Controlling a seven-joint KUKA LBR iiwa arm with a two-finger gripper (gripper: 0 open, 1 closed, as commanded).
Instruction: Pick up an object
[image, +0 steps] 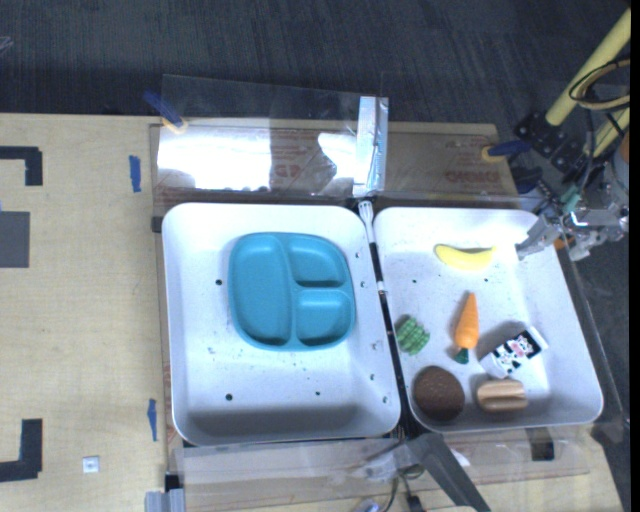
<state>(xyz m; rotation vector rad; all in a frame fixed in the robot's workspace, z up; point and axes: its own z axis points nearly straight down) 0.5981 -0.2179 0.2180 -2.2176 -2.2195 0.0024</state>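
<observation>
The right bin (570, 300) holds several small objects. A yellow banana (463, 257) lies near its back wall, and an orange carrot (466, 322) lies in the middle. A green leafy piece (411, 335) sits at the left side. A brown round object (439, 392), a tan bread roll (501, 395) and a black-and-white box (513, 350) lie along the front. My gripper (548, 230) hangs over the bin's back right corner, right of the banana and apart from it. Nothing shows in its grasp.
The left bin (200, 380) holds a blue divided plate (293, 290). A clear plastic panel (270, 145) stands behind the left bin. Yellow and black cables (590, 85) run down at the upper right above the arm.
</observation>
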